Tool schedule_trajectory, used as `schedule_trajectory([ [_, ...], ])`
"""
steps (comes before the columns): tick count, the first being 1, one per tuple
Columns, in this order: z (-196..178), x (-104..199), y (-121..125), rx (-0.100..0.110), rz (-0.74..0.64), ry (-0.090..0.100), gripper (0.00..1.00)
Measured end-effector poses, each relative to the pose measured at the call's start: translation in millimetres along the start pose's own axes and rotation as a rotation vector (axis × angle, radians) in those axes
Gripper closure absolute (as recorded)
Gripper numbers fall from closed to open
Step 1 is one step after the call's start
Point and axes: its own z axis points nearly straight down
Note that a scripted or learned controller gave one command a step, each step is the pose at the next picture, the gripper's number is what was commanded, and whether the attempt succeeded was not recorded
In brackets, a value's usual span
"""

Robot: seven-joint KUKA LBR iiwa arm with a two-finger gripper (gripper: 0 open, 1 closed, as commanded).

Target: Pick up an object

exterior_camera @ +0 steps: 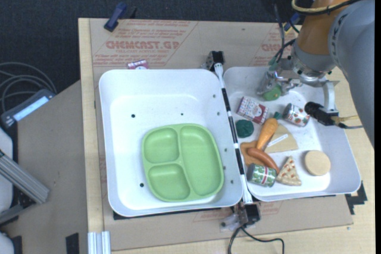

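We see two white bins (113, 128) that look like smooth, shiny plastic. The green plate (181, 162) looks like soft, matt plastic. The bench (95, 44) top looks like brown cardboard paper with red print. The arm (357, 27) looks smooth and grey.

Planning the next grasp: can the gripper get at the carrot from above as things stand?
Probably yes. The carrot lies on top of the pile, uncovered, though cheese wedge and sausage touch it; the gripper hovers farther back.
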Motion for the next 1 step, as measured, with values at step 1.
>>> schedule_trajectory([
  [1,-90.5,64.5,-25.3,0.001,0.0,0.003,1.0],
])
